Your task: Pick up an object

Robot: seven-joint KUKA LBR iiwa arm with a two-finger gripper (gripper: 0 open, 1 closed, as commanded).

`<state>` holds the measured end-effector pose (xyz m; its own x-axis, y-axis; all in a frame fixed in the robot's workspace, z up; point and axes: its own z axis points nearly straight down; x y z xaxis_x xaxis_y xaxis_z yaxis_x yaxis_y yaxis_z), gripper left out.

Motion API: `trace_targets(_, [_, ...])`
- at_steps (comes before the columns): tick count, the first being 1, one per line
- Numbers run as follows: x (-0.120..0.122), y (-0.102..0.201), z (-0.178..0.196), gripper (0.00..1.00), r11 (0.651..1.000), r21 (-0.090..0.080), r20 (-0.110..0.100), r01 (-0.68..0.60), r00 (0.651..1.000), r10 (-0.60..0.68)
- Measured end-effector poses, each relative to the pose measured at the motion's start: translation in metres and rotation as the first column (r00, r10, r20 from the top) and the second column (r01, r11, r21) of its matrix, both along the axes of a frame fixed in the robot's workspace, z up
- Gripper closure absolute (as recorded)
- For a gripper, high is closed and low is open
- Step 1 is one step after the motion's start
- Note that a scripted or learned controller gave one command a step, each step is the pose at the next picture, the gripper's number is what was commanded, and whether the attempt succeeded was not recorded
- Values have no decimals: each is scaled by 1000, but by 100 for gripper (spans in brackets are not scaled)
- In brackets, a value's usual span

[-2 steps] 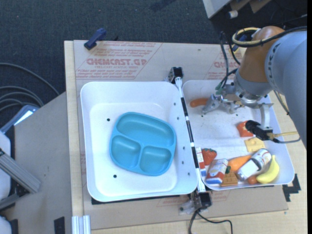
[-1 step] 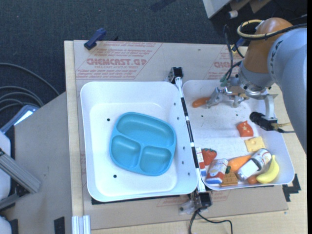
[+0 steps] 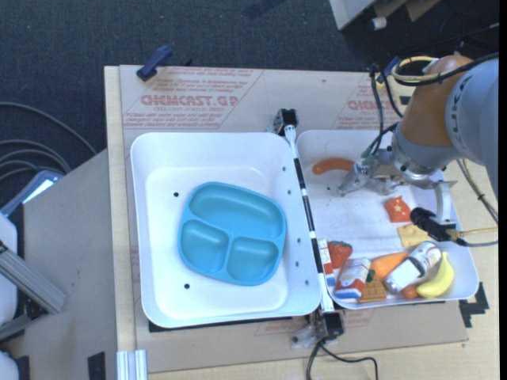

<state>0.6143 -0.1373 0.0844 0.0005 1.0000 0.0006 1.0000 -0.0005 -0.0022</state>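
On the bench, the right bin [image 3: 372,220] holds an orange sausage [image 3: 333,165] beside the gripper [image 3: 356,182], whose pincer state I cannot tell; it should centre over the sausage before closing.

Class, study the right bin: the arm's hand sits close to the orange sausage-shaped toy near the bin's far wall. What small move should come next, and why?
Probably a short shift of the hand toward the orange sausage-shaped toy, then down over it. The toy lies alone, just beside the hand.
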Motion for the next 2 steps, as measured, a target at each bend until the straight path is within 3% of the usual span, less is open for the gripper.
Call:
trace_targets(1, [50,-1,-1,0,1000,2,-12,-2,1000,2])
trace_targets(2, [-7,-11,0,0,1000,0,0,0,1000,0])
